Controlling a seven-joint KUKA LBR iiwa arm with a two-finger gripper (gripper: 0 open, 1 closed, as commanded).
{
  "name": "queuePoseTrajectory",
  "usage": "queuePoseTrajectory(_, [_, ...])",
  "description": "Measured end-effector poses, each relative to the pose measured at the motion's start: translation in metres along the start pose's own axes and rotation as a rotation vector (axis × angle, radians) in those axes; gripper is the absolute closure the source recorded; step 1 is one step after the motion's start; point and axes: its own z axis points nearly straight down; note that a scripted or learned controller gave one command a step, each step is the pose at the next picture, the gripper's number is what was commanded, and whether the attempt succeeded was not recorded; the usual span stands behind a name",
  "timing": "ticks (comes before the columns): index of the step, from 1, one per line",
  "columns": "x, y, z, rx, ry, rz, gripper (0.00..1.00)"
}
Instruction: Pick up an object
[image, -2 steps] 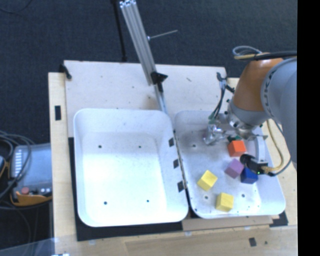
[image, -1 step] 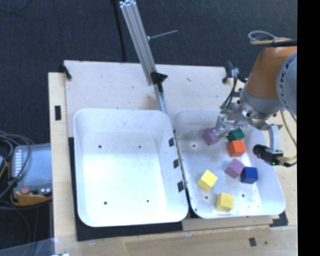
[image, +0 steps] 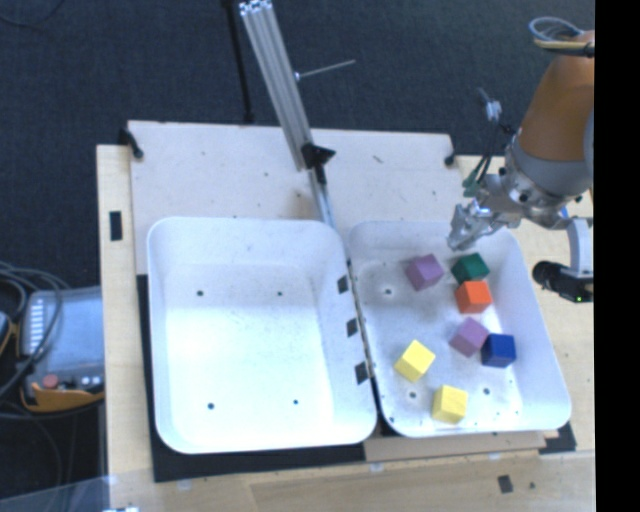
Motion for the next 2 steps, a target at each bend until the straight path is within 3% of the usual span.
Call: queuePoseTrajectory(2, [0.107,0.02,0.002,0.007,0.003,-0.005,1.0])
